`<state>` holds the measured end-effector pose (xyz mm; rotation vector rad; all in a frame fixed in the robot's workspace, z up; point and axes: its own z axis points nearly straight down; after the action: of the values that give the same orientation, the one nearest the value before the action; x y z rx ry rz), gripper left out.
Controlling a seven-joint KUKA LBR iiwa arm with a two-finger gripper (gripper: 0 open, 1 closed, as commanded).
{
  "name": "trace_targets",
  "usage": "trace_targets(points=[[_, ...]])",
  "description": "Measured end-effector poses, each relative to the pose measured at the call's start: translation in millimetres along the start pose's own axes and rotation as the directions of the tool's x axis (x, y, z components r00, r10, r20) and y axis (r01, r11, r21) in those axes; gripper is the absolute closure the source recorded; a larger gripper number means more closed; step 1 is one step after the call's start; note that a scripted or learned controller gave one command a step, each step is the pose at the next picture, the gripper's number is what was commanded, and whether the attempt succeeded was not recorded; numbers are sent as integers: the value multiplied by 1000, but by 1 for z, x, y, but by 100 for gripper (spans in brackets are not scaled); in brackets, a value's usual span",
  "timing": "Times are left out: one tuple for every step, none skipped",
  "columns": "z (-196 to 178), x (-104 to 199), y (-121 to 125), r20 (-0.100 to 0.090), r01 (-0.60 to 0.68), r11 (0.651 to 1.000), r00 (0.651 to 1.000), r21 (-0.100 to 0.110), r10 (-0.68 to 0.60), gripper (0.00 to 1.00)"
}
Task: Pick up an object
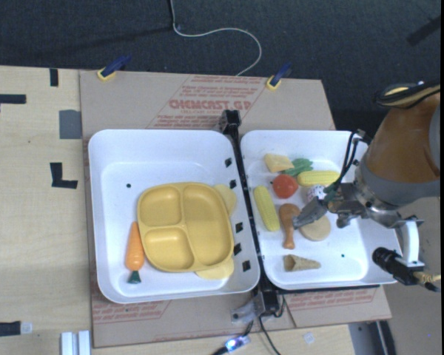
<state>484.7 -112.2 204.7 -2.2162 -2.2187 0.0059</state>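
In the left bin [103, 154] lie a yellow divided plate [183, 226] and a carrot [135, 248]. At right of centre, the right bin [340, 274] holds the toy foods. The hand [311, 214] hangs low over a drumstick [288, 224] and a pale round piece [317, 230]; whether it is released or clenched I cannot tell. The approach step seems in hand; next it should close and lift.

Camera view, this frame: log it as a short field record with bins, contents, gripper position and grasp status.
left bin: yellow divided plate; carrot beside it
right bin: corn cob, tomato, drumstick, wedge piece, other toy foods
gripper: low over right bin, by the drumstick
grasp status: nothing visibly held
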Motion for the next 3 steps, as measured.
trace_targets(points=[[51,4,9,0,0,1000,1000,0,0,0],[94,8,9,0,0,1000,1000,-1,0,0],[121,9,9,1,0,1000,1000,-3,0,0]])
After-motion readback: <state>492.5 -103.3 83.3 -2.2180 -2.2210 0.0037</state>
